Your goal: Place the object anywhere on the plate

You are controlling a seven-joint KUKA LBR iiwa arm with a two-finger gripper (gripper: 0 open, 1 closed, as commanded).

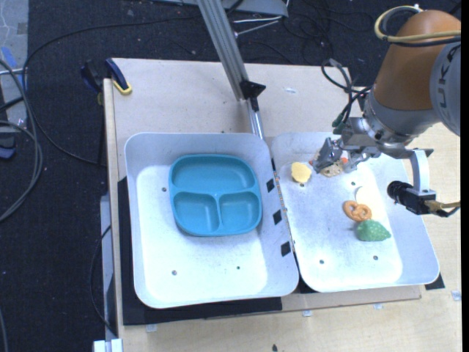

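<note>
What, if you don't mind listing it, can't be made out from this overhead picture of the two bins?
- Pincer: too small and blurred in the camera view to tell open from shut.
- Pale item beneath it: partly covered by the pincer, so its identity is unclear.
- Arm: cut off by the right edge.
- Orange item: too small to identify.

We see a blue three-compartment plate (216, 195) lying flat in the left bin (146, 270); a small tan object (332, 169) lies far in the right bin (410, 262).
</note>
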